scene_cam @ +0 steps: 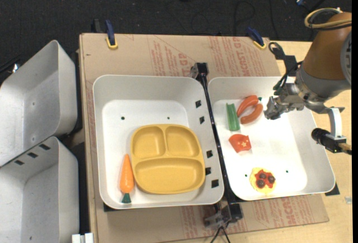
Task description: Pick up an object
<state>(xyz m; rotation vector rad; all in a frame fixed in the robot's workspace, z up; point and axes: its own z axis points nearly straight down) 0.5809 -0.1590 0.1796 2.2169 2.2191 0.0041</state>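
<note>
Over on the left, the left bin (106,124) holds a yellow divided plate (168,159) with a toy carrot (127,176) lying just beside its left edge. Across the divider, the right bin (313,180) carries a green stick (232,116) at its far left, an orange curved sausage (249,108) just right of it, a red chunk (240,142) nearer, and a small yellow disc with dark berries (263,179) nearest. These look like light, stiff plastic toys, smooth and likely slippery; the sausage seems best pinched across its narrow middle. At the right, the gripper (273,110) hangs just beside the sausage; whether the fingers are open or closed I cannot tell
</note>
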